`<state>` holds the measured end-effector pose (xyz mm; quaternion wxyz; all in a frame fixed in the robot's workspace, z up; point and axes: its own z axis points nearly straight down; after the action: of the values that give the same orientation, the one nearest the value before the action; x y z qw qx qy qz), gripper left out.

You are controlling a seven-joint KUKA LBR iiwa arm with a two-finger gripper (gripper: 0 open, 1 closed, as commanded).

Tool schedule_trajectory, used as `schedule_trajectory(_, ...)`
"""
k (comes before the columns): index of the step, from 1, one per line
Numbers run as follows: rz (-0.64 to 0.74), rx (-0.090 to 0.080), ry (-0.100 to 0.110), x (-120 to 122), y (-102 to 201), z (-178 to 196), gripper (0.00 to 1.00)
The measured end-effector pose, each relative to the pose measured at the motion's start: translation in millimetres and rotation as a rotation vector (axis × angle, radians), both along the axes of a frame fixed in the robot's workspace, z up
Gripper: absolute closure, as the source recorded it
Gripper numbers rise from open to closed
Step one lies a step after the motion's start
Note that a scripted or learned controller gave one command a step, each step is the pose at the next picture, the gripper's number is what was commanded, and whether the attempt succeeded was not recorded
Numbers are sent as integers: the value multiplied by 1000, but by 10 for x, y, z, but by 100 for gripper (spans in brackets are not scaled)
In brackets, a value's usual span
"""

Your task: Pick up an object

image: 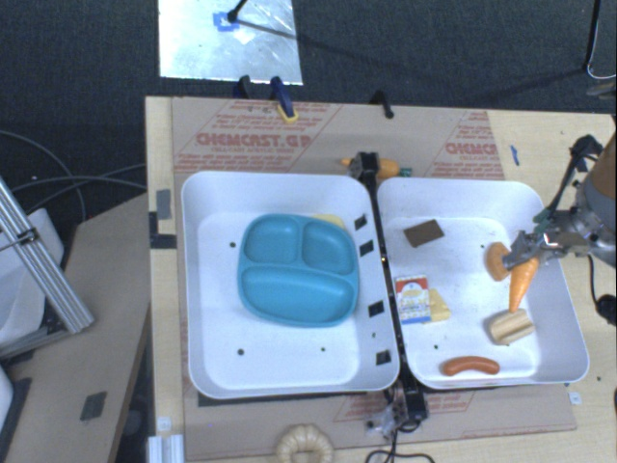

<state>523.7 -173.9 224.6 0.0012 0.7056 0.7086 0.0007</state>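
The right bin (554, 210) holds several small items: a brown square (423, 232), a red-and-white carton (412, 297) beside a yellow cheese wedge (440, 306), an orange round piece (496, 260), an orange carrot (521, 284), a tan bread roll (510, 327) and a red sausage (470, 366). My gripper (530, 248) reaches in over that bin's right side. Its tip sits right at the carrot's thick upper end, next to the orange round piece. Whether it touches the carrot is unclear.
The left bin (217, 355) carries a blue divided plate (298, 268) with a yellow piece (333, 221) peeking out behind it. A black divider with clips (382, 287) runs between the bins. A pale ring (304, 445) lies on the bench in front.
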Motion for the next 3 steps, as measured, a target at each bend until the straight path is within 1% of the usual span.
schedule_trajectory(1,2,1,1,-80,475,-63,100)
schedule_trajectory(2,6,2,0,-85,1078,33,100)
schedule_trajectory(3,6,3,2,-170,1630,-40,100)
